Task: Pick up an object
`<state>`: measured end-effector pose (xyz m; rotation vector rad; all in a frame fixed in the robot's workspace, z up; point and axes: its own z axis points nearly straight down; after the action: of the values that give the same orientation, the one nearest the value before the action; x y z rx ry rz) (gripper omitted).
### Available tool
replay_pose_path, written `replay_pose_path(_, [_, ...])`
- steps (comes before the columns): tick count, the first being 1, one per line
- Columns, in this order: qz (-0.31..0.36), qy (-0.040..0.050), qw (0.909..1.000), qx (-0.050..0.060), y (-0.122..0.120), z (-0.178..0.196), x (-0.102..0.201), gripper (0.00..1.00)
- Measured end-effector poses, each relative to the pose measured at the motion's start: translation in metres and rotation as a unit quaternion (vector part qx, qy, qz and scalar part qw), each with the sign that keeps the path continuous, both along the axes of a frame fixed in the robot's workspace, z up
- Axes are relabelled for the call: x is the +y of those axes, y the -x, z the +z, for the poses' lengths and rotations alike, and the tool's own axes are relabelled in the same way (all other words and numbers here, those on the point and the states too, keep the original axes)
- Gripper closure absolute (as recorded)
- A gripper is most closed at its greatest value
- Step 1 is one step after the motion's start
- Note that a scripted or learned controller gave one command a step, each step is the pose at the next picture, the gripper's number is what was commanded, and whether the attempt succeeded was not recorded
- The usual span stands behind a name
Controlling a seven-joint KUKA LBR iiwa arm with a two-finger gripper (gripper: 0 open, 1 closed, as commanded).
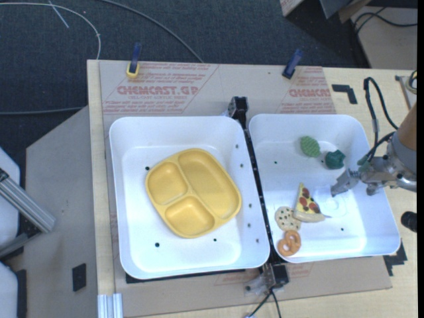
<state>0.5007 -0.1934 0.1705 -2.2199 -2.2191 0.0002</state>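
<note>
On the bench, the right bin (371, 240) holds a pizza slice (307, 204) near its front edge; the gripper (344, 185) hovers spread beside it, pinching nothing.

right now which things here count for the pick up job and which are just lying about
Job: gripper; pickable toys in the right bin: pizza slice, cookie, pretzel, light green piece, dark green piece.

Lying about: yellow divided tray in the left bin, blue clamps.
</note>
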Motion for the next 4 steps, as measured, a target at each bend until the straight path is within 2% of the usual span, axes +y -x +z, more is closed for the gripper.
replay_pose_path(1, [0.000, -0.0010, 1.0000, 0.002, 0.005, -0.060, 0.007, 0.00])
replay_pose_path(2, [0.000, 0.0002, 1.0000, -0.001, 0.003, -0.046, 0.006, 1.00])
replay_pose_path(4, [0.001, 0.0020, 1.0000, -0.003, -0.010, 0.054, -0.003, 1.00])
